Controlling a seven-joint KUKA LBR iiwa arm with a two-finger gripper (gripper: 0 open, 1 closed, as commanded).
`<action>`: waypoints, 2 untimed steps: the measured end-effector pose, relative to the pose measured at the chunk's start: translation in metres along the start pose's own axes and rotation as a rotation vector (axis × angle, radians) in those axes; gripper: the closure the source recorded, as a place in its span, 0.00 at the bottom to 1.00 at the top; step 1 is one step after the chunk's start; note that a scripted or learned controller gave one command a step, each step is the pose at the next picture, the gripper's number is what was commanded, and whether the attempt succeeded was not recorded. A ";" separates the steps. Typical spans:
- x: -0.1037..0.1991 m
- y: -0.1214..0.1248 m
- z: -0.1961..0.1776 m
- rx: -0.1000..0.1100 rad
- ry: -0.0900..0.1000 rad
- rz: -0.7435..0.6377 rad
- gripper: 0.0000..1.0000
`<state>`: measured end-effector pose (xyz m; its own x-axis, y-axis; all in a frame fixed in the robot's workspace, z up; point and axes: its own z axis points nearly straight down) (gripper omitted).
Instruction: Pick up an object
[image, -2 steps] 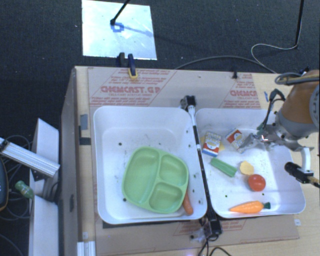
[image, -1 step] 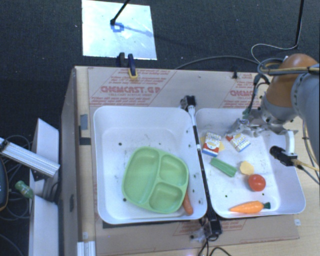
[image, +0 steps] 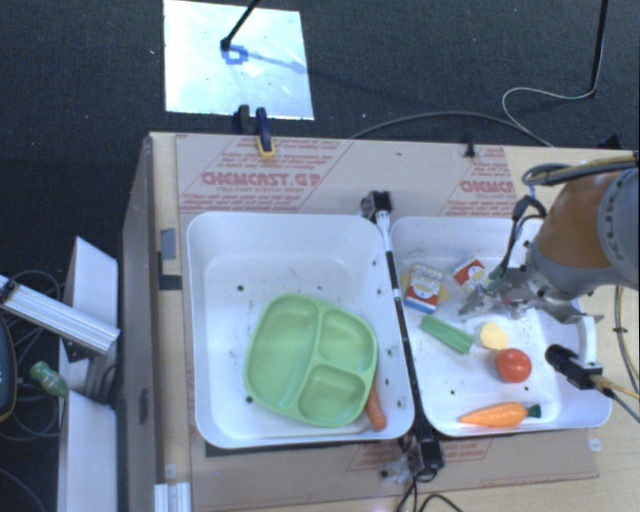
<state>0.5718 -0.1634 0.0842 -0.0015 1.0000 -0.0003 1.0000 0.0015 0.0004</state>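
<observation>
The right bin (image: 560, 415) holds a small white, red and yellow carton (image: 424, 285), a little red and white packet (image: 470, 270), a green stick (image: 447, 334), a yellow lemon (image: 493, 335), a red tomato (image: 513, 365) and an orange carrot (image: 497, 414). My gripper (image: 487, 299) hangs low in this bin, just above the lemon and right of the carton, close beside the red and white packet. I see nothing held in it. The grey arm with its orange band (image: 580, 225) reaches in from the right.
The left bin (image: 215, 300) carries a green divided plate (image: 312, 358), with a small orange-brown sausage (image: 375, 410) at the plate's right edge. A black-and-white bar (image: 392, 268) runs between the bins. A black part of the arm (image: 572, 367) overhangs the right bin's right side.
</observation>
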 end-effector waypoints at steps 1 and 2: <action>0.026 0.096 -0.001 -0.004 0.000 -0.003 0.00; 0.025 0.097 -0.012 -0.006 -0.002 -0.006 1.00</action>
<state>0.6684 -0.1384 0.0963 -0.0078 1.0000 -0.0021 1.0000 0.0078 0.0059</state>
